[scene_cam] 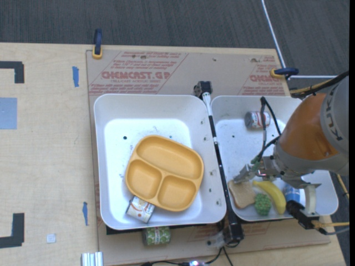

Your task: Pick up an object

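My gripper (248,174) reaches down into the right bin (233,137) at its front part, just above a slice of toast (241,194). A yellow banana (273,194) and a green broccoli piece (262,204) lie right beside the toast, under the wrist. A blue-and-white item (293,195) shows partly behind the arm. A small silver can (256,119) lies at the back of the same bin. I see nothing between the gripper's tips.
The left bin (111,148) holds a yellow divided plate (164,172) and a small white carton (140,209) at its front. A green can (157,236) lies on the bench in front of the bins. A black divider (213,137) runs between the bins.
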`<state>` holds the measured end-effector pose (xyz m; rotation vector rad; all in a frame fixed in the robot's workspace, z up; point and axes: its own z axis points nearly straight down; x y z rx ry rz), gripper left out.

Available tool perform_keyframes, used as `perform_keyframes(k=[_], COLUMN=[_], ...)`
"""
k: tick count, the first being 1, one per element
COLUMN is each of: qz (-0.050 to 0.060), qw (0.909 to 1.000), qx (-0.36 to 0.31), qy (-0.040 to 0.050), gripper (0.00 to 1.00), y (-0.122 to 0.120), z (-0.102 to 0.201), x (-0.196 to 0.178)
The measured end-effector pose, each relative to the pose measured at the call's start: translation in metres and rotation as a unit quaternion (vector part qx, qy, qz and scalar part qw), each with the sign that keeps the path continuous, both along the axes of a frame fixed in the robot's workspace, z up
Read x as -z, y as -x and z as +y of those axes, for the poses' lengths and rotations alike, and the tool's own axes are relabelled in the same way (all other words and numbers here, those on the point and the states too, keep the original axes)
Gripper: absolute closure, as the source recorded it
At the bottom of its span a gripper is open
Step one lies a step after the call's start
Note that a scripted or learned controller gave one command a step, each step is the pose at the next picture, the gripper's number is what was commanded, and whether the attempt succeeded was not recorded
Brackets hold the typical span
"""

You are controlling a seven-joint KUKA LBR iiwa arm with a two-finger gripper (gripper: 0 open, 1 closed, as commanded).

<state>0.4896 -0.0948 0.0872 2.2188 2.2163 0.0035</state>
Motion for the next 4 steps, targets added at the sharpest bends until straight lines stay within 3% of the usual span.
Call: perform_keyframes(k=[4], qz=[-0.004], qw=[1.0], qx=[-0.001], qy=[-0.0009], gripper=[0.0], y=[0.0062], z=[-0.0011], x=[-0.0007])
